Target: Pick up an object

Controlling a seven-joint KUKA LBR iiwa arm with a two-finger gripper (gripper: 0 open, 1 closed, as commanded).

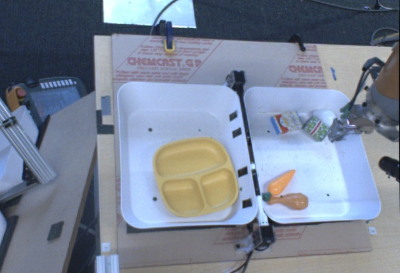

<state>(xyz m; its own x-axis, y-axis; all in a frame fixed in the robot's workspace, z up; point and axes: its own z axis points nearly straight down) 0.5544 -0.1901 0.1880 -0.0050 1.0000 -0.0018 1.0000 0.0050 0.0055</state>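
Can point(317, 126) lies tilted in the right bin point(350, 203), touching the gripper point(338, 130) on its left side, though whether the gripper is clamped on it cannot be told.

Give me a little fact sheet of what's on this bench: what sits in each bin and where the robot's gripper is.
left bin: yellow divided tray
right bin: small carton, green-and-white packet, toy carrot, toy drumstick
carrot and drumstick: near front left corner, close together
carton and packet: toward the back, side by side
gripper: low at the bin's right side, right beside the packet
under the bins: printed cardboard sheet
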